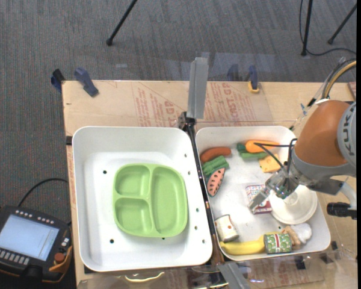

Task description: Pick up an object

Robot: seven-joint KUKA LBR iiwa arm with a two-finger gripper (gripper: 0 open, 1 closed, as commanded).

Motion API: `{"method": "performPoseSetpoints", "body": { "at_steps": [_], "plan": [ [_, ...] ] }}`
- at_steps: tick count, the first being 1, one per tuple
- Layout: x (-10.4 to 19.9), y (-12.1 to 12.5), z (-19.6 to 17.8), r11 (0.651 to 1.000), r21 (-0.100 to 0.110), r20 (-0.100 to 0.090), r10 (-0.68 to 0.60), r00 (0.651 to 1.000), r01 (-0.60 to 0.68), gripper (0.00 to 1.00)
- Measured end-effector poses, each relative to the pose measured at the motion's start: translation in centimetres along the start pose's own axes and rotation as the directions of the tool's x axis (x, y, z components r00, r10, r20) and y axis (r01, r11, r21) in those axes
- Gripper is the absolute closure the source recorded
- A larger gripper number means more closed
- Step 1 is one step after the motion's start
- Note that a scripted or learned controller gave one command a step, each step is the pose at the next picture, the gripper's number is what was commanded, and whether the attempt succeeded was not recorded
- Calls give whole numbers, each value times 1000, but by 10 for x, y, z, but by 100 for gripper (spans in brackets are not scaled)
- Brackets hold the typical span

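far left of the gripper (260,201), a green plate (150,200); nearer, a watermelon slice (216,180); a small packet (257,195) sits right at its tip; grip state can't be told; crowded toys could cause a miss

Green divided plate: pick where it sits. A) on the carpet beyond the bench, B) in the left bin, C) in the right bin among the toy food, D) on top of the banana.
B: the green divided plate lies flat inside the left bin, apart from the toy food.
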State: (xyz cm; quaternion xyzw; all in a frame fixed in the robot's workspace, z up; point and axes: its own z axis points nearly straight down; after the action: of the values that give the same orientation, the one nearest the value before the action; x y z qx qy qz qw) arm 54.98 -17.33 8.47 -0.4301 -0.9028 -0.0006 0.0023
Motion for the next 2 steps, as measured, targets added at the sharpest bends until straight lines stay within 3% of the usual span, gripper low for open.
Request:
{"method": "performPoseSetpoints", "body": {
  "at_steps": [1,2],
  "plan": [
    [57,14,1,994,2,0,114,994,-114,0],
    [94,6,-2,974,0,15,228,973,-229,0]
  ]
}}
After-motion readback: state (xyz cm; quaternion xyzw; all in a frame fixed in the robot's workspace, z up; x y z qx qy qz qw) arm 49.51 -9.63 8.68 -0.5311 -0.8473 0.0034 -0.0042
